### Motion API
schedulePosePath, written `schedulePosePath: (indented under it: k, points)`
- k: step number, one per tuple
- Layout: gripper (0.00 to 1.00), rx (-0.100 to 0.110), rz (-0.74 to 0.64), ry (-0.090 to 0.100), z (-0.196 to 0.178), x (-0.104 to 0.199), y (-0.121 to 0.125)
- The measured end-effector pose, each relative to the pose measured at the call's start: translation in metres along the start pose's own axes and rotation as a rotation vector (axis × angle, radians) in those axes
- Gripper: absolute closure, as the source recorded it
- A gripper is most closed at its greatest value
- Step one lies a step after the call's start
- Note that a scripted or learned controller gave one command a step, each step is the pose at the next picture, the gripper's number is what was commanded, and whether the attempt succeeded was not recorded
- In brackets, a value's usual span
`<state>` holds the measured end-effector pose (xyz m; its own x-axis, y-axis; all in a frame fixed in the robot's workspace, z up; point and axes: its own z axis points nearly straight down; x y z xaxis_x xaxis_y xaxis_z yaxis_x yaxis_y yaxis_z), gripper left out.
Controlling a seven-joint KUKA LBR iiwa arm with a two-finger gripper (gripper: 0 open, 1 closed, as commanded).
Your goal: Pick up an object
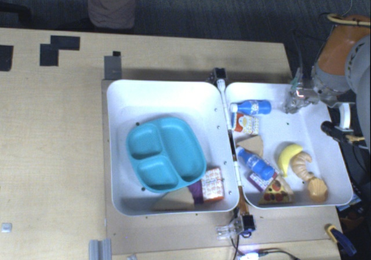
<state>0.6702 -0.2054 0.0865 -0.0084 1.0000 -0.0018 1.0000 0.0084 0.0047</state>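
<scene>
Blue plastic makes up the little bottle (253, 107) that lies on its side near the top of the right bin (330, 154). It looks light, smooth and round, so it may roll or slip. A good place to grab it is across the middle, on the white band.

A second blue bottle (257, 166) lies lower down, touching a flat slice of toy pizza (276, 191). The yellow banana (288, 157) looks hard and light, with a curved back that is easy to pinch from the sides. Just beside it is a tan wooden toy (307, 176) with round knobs; it looks stiff and a bit heavier.

In the left bin (119, 154) sits a big blue tray (166, 153) with three parts. It is wide and thin, so only its edge could be pinched. A small box (212, 184) lies partly under it.

The small carton (246, 123) has a red and white label, but the words are too small to read. No writing can be read anywhere.

The hand (295, 98) sits at the top edge of the right bin, well apart from the banana. I cannot tell how it is set, and nothing shows in it.
</scene>
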Motion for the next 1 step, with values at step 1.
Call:
schedulePosePath:
  k: [1]
  points:
    - [1.00,0.000,0.000,0.000,0.0000,0.0000,0.0000]
